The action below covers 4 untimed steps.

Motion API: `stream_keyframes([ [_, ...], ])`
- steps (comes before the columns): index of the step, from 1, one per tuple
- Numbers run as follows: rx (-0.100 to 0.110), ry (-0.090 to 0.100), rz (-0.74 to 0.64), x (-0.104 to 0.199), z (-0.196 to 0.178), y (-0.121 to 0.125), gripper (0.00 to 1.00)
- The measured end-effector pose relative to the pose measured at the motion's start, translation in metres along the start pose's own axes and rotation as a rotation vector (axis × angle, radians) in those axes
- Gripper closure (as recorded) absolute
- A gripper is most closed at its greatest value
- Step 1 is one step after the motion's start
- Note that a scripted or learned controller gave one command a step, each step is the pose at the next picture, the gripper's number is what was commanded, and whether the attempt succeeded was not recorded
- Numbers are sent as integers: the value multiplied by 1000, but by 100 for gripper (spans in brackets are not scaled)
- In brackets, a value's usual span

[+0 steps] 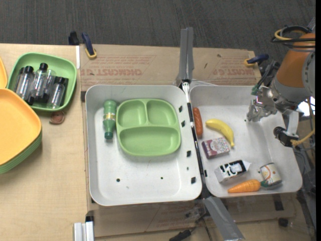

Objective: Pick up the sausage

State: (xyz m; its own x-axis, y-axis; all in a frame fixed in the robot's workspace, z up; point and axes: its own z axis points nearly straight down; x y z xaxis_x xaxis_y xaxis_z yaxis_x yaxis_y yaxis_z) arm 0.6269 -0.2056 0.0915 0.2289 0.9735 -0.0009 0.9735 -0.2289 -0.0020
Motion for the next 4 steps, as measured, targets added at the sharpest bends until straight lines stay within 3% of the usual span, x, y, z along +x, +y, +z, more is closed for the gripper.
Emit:
stream_keyframes([
  [1, -1, 1, -188, -4, -19, -43, 100],
  [2, -1, 1, -429, -34, 0, -89, 100],
  [3, 1, 2, -64, -48, 1, -131, 100],
  [4, 2, 2, -62, -48, -7, -131, 100],
])
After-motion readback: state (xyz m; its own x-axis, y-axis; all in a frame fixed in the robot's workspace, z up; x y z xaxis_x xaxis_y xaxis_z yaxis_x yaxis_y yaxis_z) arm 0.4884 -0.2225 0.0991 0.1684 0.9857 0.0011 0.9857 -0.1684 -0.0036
